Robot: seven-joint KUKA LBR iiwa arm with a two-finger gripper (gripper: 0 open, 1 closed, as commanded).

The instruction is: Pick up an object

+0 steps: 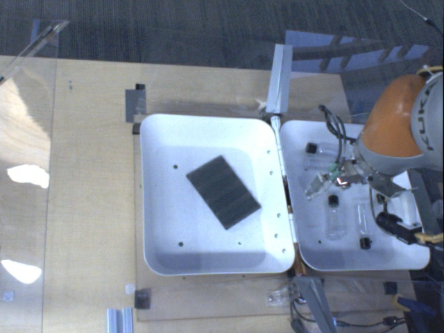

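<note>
While the dark grey pad [223, 191] lies flat on the floor of the left bin [156, 207], turned so its long edges run from 10 o'clock to 4 o'clock, we see nothing touching it. It sits near the middle of that bin, apart from every wall. At 3 o'clock from it, past the 2 touching rims, the right bin [388, 259] holds a few small dark bits and some clear, glassy pieces that we cannot make out well. Over that bin hangs the gripper [338, 179], low and close to the clear pieces; whether it is released or clenched we cannot tell. At 2 o'clock from the gripper rises the arm [399, 127] with its orange band. Both bins rest on the wooden bench [83, 207].
</note>
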